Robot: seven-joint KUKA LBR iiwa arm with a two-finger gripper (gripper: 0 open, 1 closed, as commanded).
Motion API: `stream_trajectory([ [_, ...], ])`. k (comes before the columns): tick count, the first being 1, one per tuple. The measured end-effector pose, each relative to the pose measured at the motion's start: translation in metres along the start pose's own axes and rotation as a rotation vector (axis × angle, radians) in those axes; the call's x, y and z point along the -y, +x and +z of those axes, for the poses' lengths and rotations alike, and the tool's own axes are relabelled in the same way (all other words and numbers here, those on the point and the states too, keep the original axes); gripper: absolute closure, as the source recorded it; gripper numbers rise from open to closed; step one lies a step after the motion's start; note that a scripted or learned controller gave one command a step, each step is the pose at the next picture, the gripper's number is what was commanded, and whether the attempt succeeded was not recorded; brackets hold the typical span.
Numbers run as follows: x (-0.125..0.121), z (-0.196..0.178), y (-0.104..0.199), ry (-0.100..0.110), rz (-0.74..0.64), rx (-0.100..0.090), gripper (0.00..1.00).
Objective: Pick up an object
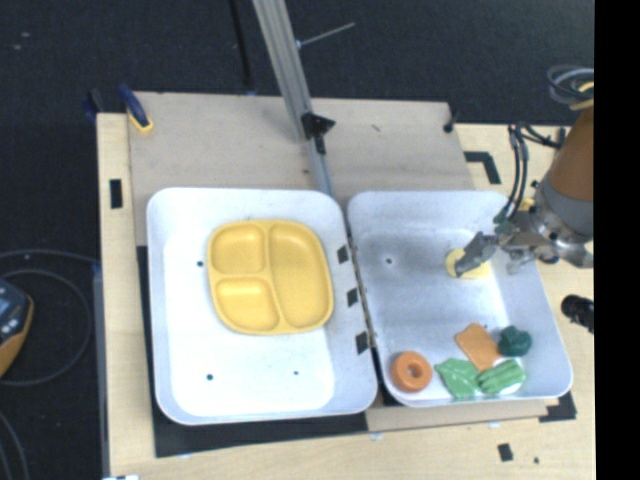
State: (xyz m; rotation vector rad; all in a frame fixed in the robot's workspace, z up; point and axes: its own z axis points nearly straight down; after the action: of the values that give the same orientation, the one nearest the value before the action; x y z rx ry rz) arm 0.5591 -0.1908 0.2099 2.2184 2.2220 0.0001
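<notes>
A small yellow object [467,264] lies in the upper right part of the right bin [415,223]. My gripper [484,251] is right at it, reaching in from the right, and its tip overlaps the object's upper right side. Whether the object is held cannot be made out. Along the right bin's front edge sit an orange ring [411,370], an orange block [477,345], a dark green piece [514,342] and two light green pieces [458,378] [502,376].
The left bin [180,368] holds a yellow divided plate [270,275]. A metal post [285,63] rises slantwise behind the two bins. The grey arm with its orange band [572,173] stands over the right bin's right rim.
</notes>
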Motion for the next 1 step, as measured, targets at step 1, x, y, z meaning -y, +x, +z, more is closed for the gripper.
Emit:
stream_trajectory([
  [1, -0.0027, 0.0604, -0.0071, 0.004, 0.001, 0.0, 0.0],
])
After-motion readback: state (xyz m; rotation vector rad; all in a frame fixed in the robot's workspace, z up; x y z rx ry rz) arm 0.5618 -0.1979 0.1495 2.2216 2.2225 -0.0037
